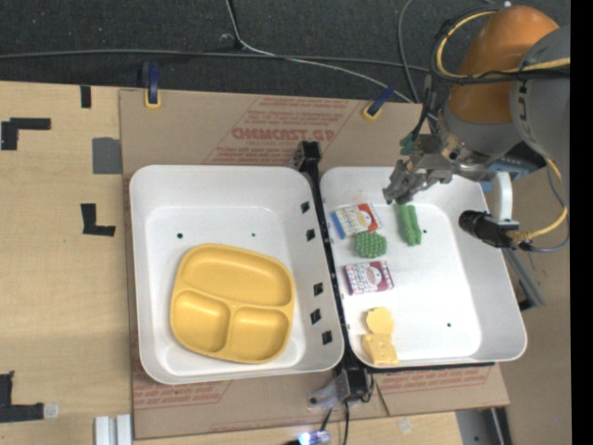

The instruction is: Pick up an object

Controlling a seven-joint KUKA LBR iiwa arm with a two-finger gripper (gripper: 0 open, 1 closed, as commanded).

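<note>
Objects for picking lie in the right bin [482, 336], and you can count six of them: a green stick [409, 223] lying nearly upright in the frame toward the bin's upper middle, a small red-and-white packet [355, 220] to its left, a green knobbly piece [370, 245] just below that packet, a pink-and-white packet [368, 277] lower still, and two yellow pieces near the bin's lower left corner, a rounder yellow piece [378, 320] touching a blockier yellow piece [381, 349] beneath it. You see the gripper [405, 185] at the upper middle of that bin, just above the top end of the green stick and to the right of the red-and-white packet, hanging from the grey arm [547, 82] that comes in from the upper right of the frame under its orange band [496, 58]. Nothing shows between its dark fingers, and whether they stand wide or narrow you cannot tell from this slant, since they merge into one dark shape. The left bin [153, 202] sits side by side with the right one, their inner walls meeting along a dark strip down the middle of the frame, and it holds a yellow divided tray [232, 301] lying flat in its lower half, with one long compartment above and two smaller ones below. Both bins rest on a brown cardboard sheet [269, 128] on the wooden bench [56, 276], and dark cables [278, 54] run across the black area at the top of the frame
</note>
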